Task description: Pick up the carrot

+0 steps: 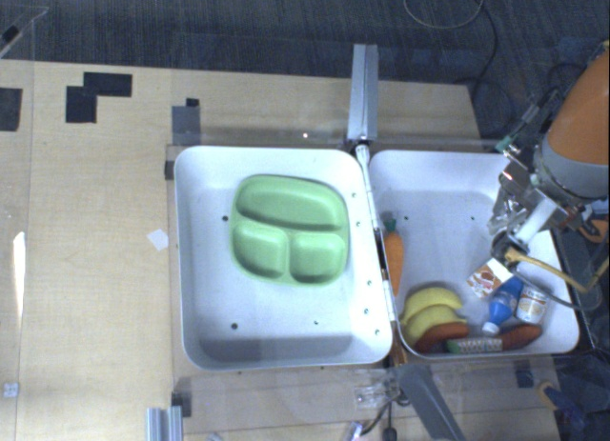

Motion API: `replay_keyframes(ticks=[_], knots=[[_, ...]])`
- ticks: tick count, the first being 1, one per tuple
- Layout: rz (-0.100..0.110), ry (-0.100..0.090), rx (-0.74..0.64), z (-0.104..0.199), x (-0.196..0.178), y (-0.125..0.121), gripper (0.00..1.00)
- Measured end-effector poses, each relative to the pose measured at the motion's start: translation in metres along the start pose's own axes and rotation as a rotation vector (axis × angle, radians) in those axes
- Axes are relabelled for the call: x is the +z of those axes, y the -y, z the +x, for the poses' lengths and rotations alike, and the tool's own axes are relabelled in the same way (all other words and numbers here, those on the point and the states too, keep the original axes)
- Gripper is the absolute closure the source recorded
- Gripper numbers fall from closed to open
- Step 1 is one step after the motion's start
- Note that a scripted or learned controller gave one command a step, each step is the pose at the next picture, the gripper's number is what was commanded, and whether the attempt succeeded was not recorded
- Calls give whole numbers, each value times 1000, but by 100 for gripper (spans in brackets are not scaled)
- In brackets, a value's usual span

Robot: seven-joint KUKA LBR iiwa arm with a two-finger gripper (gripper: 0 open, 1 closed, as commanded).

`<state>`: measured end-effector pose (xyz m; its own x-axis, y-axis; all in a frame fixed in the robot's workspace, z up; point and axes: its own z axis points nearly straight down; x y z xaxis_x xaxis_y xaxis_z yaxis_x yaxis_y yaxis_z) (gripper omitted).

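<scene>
Camera view looks down on a wooden desk [95, 268] that carries two shallow white bins side by side, with the grey arm and its orange band [583, 120] reaching in from the right edge. The end effector [510, 225] hangs over the right-hand side of the right bin [434, 182], tilted down and to the left; its metal parts blur together against the white bin floor, so how far it is open cannot be told, and nothing can be seen between its tips. The carrot [393, 260] lies well to the left of the end effector and a little lower in the picture, stretched along the left wall of the right bin, with its green top end pointing up the picture and its orange body running down toward the bananas. Two yellow bananas [431, 308] lie below and to the left of the end effector, near the lower wall of the same bin, just beside the carrot's lower end. A dark red, sausage-shaped thing [446, 332] rests against the lower banana, and another like it [519, 336] lies further right. Just below the end effector sits a small white and red carton [488, 279], and beside that a blue bottle with a white cap [503, 302] and a small tin [532, 306], all crowded together. Far to the left of the end effector, past the divider between the bins, the left bin [205, 320] holds a green tray with three compartments [289, 228].
</scene>
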<state>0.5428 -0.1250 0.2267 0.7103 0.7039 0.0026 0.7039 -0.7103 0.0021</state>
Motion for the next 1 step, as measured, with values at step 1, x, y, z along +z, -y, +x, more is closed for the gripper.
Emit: replay_keyframes(ticks=[1], knots=[[-3, -2, 479, -18, -112, 31, 100]])
